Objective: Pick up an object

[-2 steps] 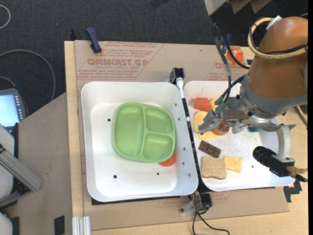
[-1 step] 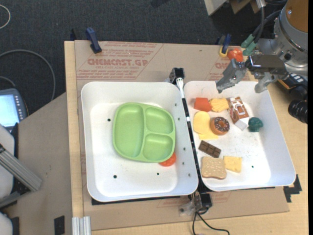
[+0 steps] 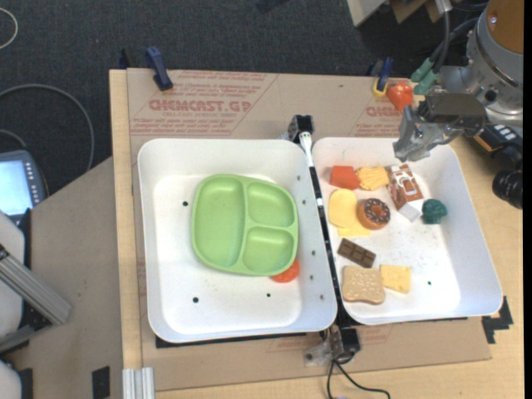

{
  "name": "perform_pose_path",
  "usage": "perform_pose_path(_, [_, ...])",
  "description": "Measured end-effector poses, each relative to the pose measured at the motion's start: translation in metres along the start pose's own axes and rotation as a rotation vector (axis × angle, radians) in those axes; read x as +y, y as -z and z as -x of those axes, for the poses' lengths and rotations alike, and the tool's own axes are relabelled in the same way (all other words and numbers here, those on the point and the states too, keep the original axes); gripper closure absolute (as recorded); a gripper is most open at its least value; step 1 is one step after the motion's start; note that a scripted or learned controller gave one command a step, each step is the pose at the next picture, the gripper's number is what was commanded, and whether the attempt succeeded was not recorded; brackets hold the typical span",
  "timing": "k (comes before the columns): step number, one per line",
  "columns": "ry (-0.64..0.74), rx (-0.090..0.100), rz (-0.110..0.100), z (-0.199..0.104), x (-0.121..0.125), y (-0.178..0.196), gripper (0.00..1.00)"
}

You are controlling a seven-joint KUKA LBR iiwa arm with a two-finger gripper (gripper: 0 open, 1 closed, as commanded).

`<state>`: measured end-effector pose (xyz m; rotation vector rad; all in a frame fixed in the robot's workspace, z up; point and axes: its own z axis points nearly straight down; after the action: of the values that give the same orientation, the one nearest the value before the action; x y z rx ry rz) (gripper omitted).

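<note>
My gripper (image 3: 416,146) hangs over the far edge of the right bin (image 3: 474,256), open with nothing between its fingers. Just below it lie a small white and brown box (image 3: 406,188), a yellow cheese slice (image 3: 373,177) and a red block (image 3: 343,175). Further forward are a chocolate donut (image 3: 374,213), a yellow oval piece (image 3: 341,209), a green broccoli (image 3: 433,211), a brown chocolate bar (image 3: 357,253), a slice of toast (image 3: 363,284) and a cheese wedge (image 3: 396,278).
The left bin (image 3: 162,248) holds a green divided plate (image 3: 245,224), and a red piece (image 3: 285,273) pokes out from under the plate's near edge. An orange toy (image 3: 400,95) lies on the board behind the right bin. Clamps sit at the bench's back edge.
</note>
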<state>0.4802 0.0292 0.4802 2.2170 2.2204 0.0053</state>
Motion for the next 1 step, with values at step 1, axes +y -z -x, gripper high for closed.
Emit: perform_pose_path(1, [0.009, -0.001, -0.024, -0.1138, -0.0048, -0.1638, 1.00])
